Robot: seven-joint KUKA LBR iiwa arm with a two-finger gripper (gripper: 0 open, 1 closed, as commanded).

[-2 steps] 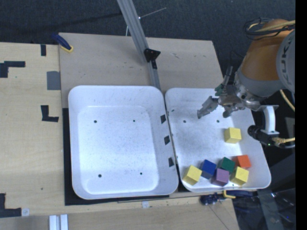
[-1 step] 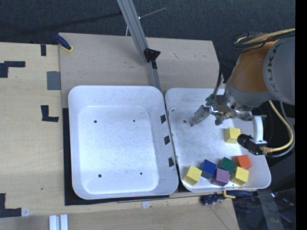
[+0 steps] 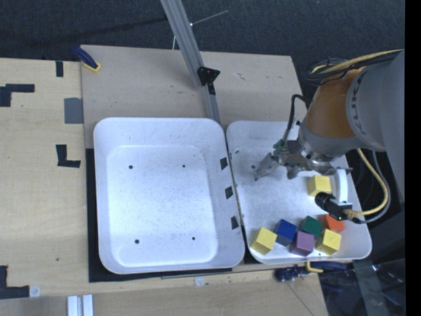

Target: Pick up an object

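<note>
We find the grey two-finger gripper [image 3: 268, 168] over the right white bin [image 3: 256, 206], fingers spread, holding nothing. Small coloured blocks, including a yellow cube [image 3: 264, 240], lie along the bin's near edge.

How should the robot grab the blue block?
Probably straight from above, gripping the blue block across its far and near sides. The yellow block on one side and the purple block on the other crowd it. The hand sits farther back in the bin.

White bins [image 3: 161, 133]; orange-banded grey arm [image 3: 342, 110]
</note>
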